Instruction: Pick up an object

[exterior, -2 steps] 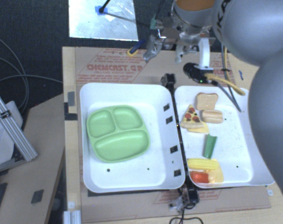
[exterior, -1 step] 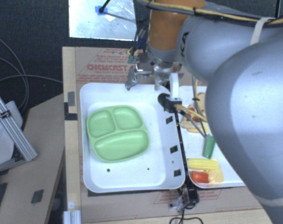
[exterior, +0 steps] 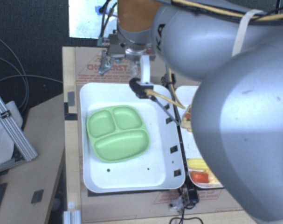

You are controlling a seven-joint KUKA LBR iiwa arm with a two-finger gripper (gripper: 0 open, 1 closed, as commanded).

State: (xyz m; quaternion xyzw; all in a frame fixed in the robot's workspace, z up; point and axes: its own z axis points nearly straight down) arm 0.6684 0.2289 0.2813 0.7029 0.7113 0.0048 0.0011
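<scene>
Dark carpeted floor (exterior: 24, 27), loose black cables (exterior: 10, 85), tan wooden bench (exterior: 43, 139), perhaps an aluminium frame (exterior: 13, 134) at left

We see our grey arm (exterior: 216, 55) filling the right side, its orange band (exterior: 141, 8) directly above the gripper (exterior: 125, 66); two fingers (exterior: 105, 64) point down, apart from each other.

A divided plate (exterior: 118, 133) lies in the left bin (exterior: 132, 178). The right bin (exterior: 188, 94) sits just beside it, largely covered by the arm (exterior: 216, 55) overhead.
</scene>
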